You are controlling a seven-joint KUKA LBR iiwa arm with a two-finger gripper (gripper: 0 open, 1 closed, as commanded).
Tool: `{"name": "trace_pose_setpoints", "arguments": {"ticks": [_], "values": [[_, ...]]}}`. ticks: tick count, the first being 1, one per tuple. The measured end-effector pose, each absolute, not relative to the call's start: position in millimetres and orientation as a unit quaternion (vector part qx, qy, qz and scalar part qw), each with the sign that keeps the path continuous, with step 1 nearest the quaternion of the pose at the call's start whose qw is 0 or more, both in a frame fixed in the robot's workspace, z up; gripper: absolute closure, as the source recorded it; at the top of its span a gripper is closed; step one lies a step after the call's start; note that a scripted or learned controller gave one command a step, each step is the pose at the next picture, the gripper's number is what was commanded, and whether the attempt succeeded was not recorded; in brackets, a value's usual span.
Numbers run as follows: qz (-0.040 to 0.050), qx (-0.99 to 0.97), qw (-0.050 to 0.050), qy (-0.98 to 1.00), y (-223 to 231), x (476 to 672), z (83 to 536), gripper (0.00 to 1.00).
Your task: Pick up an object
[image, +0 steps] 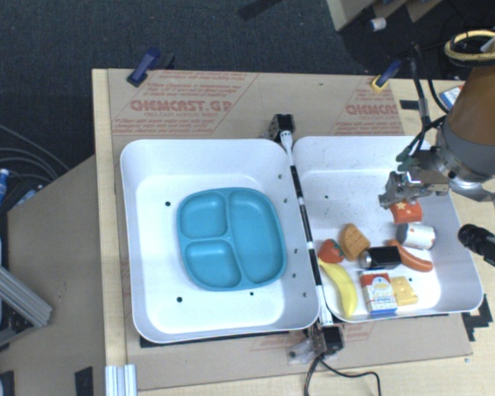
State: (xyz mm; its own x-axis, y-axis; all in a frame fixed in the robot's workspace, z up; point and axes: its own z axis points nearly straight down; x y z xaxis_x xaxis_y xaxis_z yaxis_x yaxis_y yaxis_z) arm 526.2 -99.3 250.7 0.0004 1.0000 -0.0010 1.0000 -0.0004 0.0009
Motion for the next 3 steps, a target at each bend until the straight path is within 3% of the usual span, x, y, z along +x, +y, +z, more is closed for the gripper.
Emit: {"name": "trace_pose_setpoints", "arguments": {"ticks": [1,2,3], "values": [[-0.0007,0.707,-0.002,0.707,-38.7,488.1,262.7,1.0],[-0.0007,0.707,-0.001,0.707,-56.7,479.0,267.8,1.0],[-0.0007,0.707,-0.001,0.707,-28.9,479.1,262.0,1.0]]}}
